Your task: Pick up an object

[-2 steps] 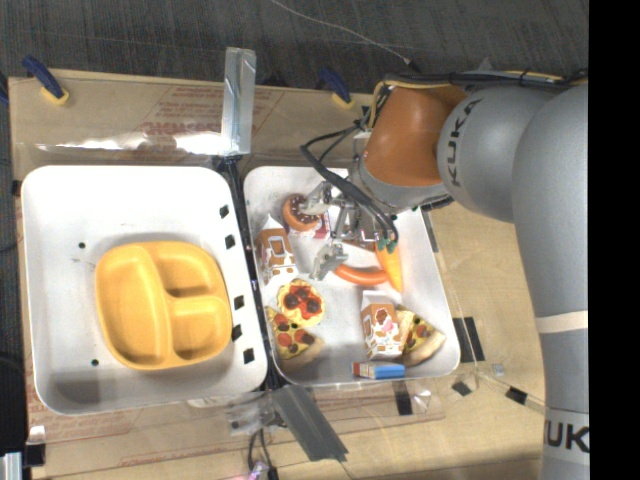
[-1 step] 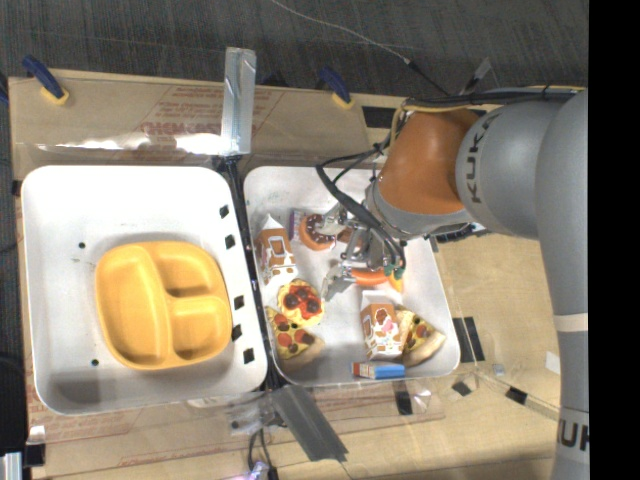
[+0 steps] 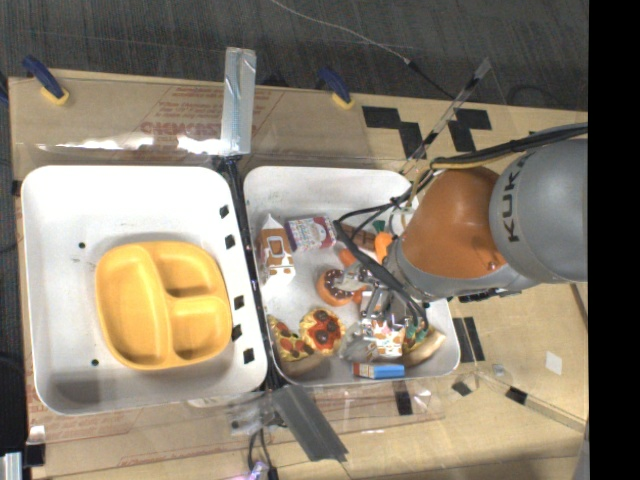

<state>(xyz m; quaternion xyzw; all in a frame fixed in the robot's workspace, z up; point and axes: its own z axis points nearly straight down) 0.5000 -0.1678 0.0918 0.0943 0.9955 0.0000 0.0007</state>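
My gripper (image 3: pixel 385 316) hangs low over the front right part of the right bin (image 3: pixel 300 183), below the orange band of the arm (image 3: pixel 450 233). It sits among small toy foods. A chocolate donut (image 3: pixel 334 286) lies just to its left. A pizza slice (image 3: pixel 318 330) rests at the front of the bin. A small red and blue piece (image 3: pixel 378 370) lies in front of the gripper. The arm's body hides the bin's right side.
The left bin (image 3: pixel 50 198) holds a yellow divided tray (image 3: pixel 162 303). A purple packet (image 3: pixel 310 233) and a brown and white box (image 3: pixel 275 252) lie at the back left of the right bin. Cables (image 3: pixel 375 213) loop off the wrist.
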